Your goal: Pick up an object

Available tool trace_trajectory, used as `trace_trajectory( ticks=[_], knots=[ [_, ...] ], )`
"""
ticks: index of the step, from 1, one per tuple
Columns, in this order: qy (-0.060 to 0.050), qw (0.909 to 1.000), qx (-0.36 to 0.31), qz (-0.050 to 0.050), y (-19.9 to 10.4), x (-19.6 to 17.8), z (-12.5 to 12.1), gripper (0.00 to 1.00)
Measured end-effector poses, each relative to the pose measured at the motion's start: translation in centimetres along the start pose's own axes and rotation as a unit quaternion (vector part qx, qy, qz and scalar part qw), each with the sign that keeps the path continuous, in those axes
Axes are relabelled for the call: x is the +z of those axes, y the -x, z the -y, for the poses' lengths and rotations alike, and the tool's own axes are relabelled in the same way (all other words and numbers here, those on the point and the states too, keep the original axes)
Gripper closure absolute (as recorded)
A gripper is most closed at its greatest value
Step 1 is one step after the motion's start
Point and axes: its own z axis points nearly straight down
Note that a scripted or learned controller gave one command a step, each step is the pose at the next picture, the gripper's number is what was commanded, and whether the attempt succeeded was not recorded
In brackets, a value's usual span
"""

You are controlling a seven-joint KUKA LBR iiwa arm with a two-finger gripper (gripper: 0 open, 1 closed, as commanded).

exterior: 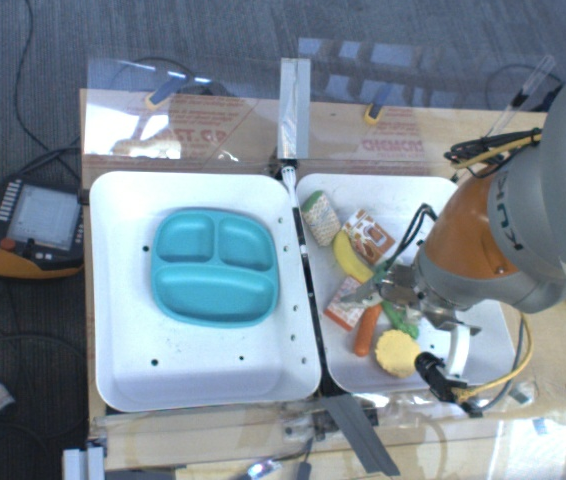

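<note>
The small orange plastic carrot [365, 330] lies near the front of the right white bin [493, 353], probably light, stiff and smooth, best pinched across its middle. The gripper [403, 303] hovers just above it; its opening cannot be told. A round yellow piece [396, 352], yellow banana [351, 257] and red-and-white packet [344, 308] crowd close around.

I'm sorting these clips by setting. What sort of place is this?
Probably a robotics lab test bench: two white bins sit side by side on it, toy food such as a banana and carrot fills the right one, and a handheld control pendant lies on grey carpet.
</note>
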Motion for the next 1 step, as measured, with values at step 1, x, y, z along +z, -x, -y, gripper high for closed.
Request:
trace_trajectory(
  ticks=[1],
  knots=[
    [0.002, 1.0000, 0.000, -0.002, -0.19, -1.17, -0.27, 1.00]
  ],
)
